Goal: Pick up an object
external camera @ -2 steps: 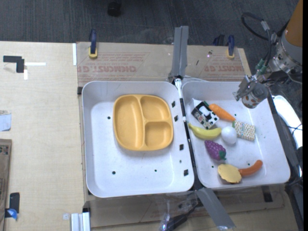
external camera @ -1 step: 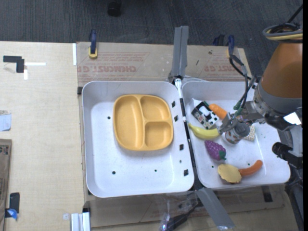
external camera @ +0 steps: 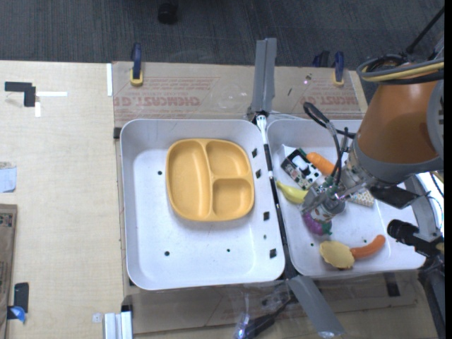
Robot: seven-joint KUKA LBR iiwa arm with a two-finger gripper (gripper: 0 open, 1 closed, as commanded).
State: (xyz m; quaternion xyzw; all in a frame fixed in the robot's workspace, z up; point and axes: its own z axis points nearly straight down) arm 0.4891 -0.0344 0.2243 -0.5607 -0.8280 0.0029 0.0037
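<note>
1. Right bin (external camera: 395, 263), near edge: a yellow-tan rounded object (external camera: 337, 255) lies close to the near wall, with an orange carrot-shaped piece (external camera: 367, 247) just beside it, towards the near right corner.
2. Right bin, centre: a purple object (external camera: 317, 223) lies directly under the gripper (external camera: 326, 202). The gripper hangs low over it; contact between them cannot be judged.
3. Gripper state: whether the end effector is released or clenched cannot be told, as the mechanism is too cluttered at this size. Nothing can be seen gripped by it.
4. Right bin, left side: a yellow banana-shaped item (external camera: 290, 191) lies near the left wall, just beside the gripper.
5. Right bin, far half: a black-and-white item (external camera: 299, 167) lies towards the far left corner, with a second orange piece (external camera: 322, 163) touching or just beside it on its right. A pale speckled piece (external camera: 362, 199) shows at the arm's edge.
6. Arm (external camera: 395, 133): the grey body with its orange band covers the far right corner of the right bin.
7. Left bin (external camera: 141, 246): a yellow three-compartment plate (external camera: 210, 179) lies flat in the far half, nearer the right wall.
</note>
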